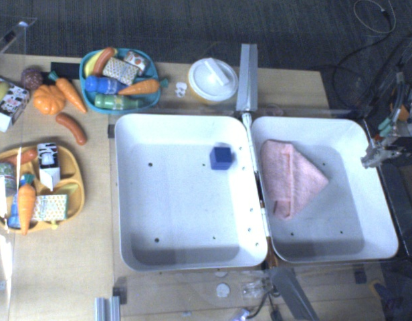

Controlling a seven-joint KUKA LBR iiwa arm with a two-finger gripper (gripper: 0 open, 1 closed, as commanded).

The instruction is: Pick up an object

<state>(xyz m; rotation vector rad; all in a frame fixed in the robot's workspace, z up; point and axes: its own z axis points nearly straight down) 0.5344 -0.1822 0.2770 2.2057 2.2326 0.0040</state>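
Cube: a small blue block (pixel 221 157) sits on the floor of the left bin (pixel 136 246), toward its upper right part, near the divider but not touching a wall.
Cloth: a folded pink towel (pixel 289 176) lies in the right bin (pixel 386 239), against its left wall, apart from the cube.
Gripper: a grey shape (pixel 383 151) at the right bin's right rim, above the edge rather than over the bin floor; it is small, blurred and tangled with cables.
Fingers: cannot tell whether they are spread or pressed together; nothing is seen between them.
Arm: mostly cut off at the right side; just dark parts and coloured wires show.
Bench clutter: a blue bowl (pixel 151 101) and a yellow tray (pixel 75 179) of toy food stand left of the bins; labels on the items are too small to read.
Lid: a round white and yellow container (pixel 213 80) stands behind the left bin.
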